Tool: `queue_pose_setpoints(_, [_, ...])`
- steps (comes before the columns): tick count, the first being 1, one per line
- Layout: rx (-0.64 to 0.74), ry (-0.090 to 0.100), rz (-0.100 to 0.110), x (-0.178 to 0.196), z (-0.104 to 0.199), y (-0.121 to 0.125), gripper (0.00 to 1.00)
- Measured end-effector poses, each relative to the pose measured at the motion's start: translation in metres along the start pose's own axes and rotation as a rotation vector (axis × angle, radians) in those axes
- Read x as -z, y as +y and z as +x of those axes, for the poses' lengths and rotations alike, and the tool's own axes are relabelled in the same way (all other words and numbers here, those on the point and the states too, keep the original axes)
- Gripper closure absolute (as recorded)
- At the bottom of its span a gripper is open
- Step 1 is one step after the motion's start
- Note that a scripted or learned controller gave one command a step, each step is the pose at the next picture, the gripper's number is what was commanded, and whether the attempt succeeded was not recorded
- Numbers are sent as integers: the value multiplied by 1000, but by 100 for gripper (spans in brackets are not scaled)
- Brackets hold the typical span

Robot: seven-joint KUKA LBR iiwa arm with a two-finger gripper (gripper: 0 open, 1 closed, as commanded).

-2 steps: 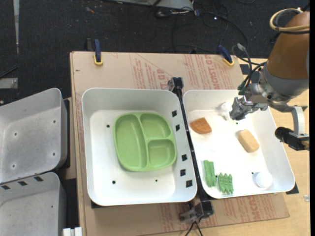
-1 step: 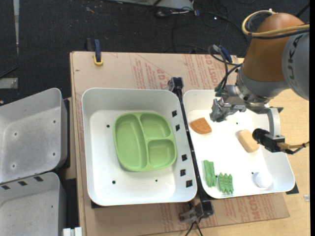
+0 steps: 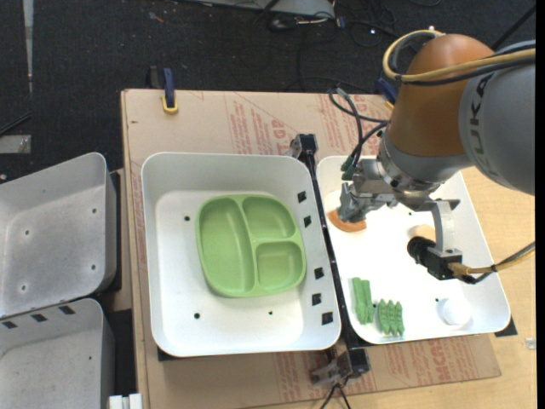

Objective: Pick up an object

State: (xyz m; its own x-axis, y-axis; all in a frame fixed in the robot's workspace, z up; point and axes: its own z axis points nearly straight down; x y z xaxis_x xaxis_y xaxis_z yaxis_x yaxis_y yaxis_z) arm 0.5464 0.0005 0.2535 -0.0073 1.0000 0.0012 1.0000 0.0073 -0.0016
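- Jaws low over the right bin's upper left corner, right above an orange object; open or closed impossible to tell.
- Two green pea pods and a small white item near that bin's front edge.
- Green divided plate in the left bin.

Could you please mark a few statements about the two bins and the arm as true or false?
1. The green divided plate lies in the left bin. True.
2. The gripper hangs over the left bin. False: it is over the right bin, by the orange object.
3. Two green pea pods lie in the right bin. True.
4. The plate holds a white object. False: the white object lies in the right bin.
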Motion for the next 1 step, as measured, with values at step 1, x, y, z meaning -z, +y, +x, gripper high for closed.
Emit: queue_pose_setpoints(1, [0,0,1,-16,51,-5,100])
